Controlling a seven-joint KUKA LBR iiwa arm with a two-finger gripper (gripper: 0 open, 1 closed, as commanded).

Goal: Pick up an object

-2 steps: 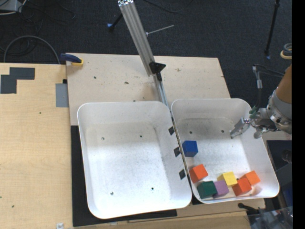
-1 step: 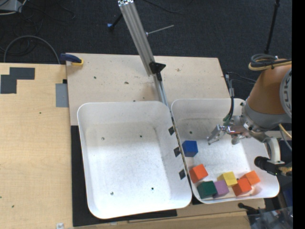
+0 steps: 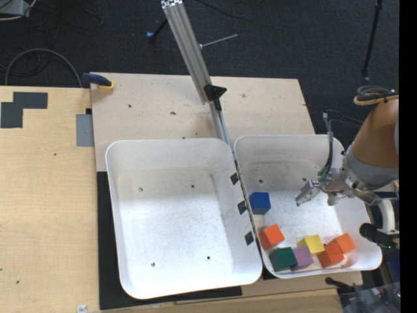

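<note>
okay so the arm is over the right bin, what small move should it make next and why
Probably ease the tool left and down toward the blue cube. It hangs above the right white bin with nothing visibly in it, and that cube sits apart from the clustered blocks.

Both bins, left bin (image 3: pixel 130 175) and right bin (image 3: pixel 280 150), looked like smooth white plastic, speckled with dark scuffs. Desk (image 3: pixel 39 194) was pale matt wood, plywood-like. Slanted rail (image 3: pixel 189 47) looked like brushed metal, dull sheen. Blocks, e.g. blue block (image 3: pixel 260 202) and orange block (image 3: pixel 272 235), appeared matt, solid-coloured. End effector (image 3: pixel 319 192) looked like grey metal. Floor (image 3: pixel 273 38) was dark and matt, carpet-like.
</note>
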